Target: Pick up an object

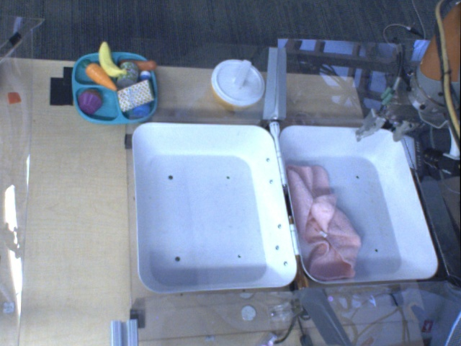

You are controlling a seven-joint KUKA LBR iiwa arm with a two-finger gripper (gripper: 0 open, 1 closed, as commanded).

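Observation:
A crumpled pink cloth lies along the left side of the right white bin, reaching from its middle to its near edge. My gripper hovers over the far rim of that bin, up and to the right of the cloth and well apart from it. Its two fingers stand spread, open, with nothing between them. The grey arm with its orange band comes in from the upper right.
The left white bin sits beside the right one, with a metal divider behind their join. On the bench behind are a blue tray of toy food and a white-lidded yellow cup.

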